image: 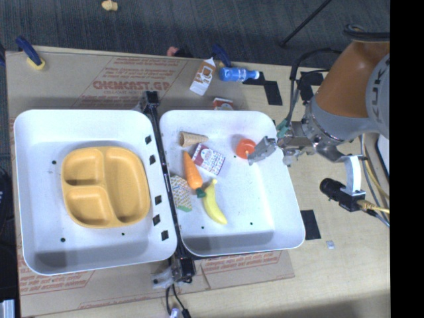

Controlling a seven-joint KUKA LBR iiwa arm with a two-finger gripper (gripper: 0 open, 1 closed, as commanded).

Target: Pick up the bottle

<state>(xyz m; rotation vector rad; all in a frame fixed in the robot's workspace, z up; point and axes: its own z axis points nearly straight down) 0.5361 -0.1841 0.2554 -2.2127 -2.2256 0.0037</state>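
In the right bin (265, 234), a banana (213, 204) lies nearest, a carrot (192, 171) just beyond. The gripper (264, 148) hangs over the bin's right side, jaws parted, empty, beside an orange ball (244, 147). Farthest, outside on the desk (331, 257), the blue bottle (237, 75) lies flat, long axis left-right, cap pointing right.

The arm comes in from the right, its big orange band (354, 78) up near the top corner and the grey wrist (331, 121) bending down and leftward below it. The end effector (264, 148) points left, low and roughly level, its grey tip the farthest-left part of the arm. Dark cables loop around the wrist housing. From this angle I can't make out the tip's state.
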